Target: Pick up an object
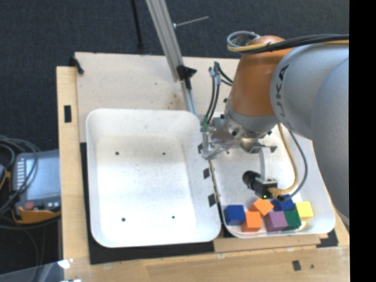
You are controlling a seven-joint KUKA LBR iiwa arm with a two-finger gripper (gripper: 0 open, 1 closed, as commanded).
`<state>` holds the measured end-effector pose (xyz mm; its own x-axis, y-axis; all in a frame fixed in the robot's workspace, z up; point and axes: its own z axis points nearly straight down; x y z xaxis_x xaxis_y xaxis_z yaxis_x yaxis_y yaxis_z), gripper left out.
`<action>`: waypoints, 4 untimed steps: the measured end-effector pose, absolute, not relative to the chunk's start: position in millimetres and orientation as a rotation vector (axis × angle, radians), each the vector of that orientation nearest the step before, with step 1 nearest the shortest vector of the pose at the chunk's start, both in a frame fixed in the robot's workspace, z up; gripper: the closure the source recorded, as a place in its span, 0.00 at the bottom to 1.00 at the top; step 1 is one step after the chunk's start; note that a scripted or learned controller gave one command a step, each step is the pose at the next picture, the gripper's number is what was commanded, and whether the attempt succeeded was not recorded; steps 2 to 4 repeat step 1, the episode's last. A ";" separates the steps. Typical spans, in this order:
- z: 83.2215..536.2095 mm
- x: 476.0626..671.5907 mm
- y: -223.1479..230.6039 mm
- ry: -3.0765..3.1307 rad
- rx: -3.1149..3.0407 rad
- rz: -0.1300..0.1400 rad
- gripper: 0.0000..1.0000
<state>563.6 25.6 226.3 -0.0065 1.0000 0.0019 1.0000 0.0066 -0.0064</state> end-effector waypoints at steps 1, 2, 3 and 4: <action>233.5 561.0 83.4 -2.230 -2.211 -0.003 1.00; 233.5 561.0 83.4 -2.230 -2.211 -0.003 1.00; 233.5 561.0 83.4 -2.230 -2.211 -0.003 1.00; 233.5 561.0 83.4 -2.230 -2.211 -0.003 1.00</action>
